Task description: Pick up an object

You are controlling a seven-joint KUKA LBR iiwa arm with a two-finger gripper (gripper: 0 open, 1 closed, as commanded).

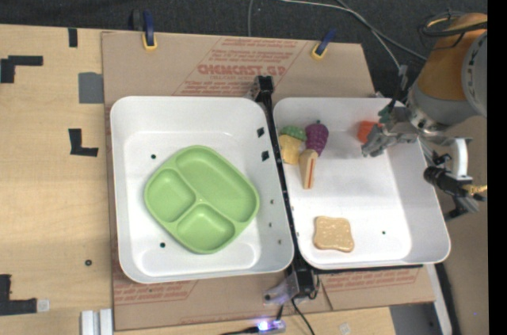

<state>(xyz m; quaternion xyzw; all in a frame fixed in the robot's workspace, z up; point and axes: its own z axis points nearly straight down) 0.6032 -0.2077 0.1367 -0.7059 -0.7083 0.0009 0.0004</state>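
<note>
Camera view: red "CHEMCAST" print on cardboard sheet; hand over right bin, grip state unclear.

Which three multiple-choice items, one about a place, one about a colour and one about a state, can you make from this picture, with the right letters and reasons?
1. Where does the divided plate lie?
A. in the left bin
B. in the right bin
C. on the cardboard

2. What colour is that plate?
A. red
B. green
C. blue

3. How does the toast slice lie?
A. flat and alone
B. stacked on the grapes
C. between the hand's fingers

Answers: 1 A, it rests inside the left bin. 2 B, all its compartments are light green. 3 A, it lies flat near the right bin's front, apart from the purple grapes and the hand.
</note>
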